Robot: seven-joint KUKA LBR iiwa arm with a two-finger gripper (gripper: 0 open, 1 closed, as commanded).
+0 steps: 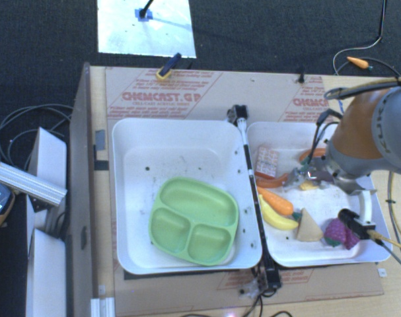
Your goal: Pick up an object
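The gripper [308,175] hangs low in the right bin [279,253]; I cannot tell its state. Just below-left lie a toy carrot [277,201] and banana [278,217], a purple grape cluster [339,232] below-right

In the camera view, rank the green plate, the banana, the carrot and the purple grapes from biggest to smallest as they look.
1. Green plate, by far the largest.
2. Banana.
3. Carrot and purple grapes look about alike; I would not rank them.
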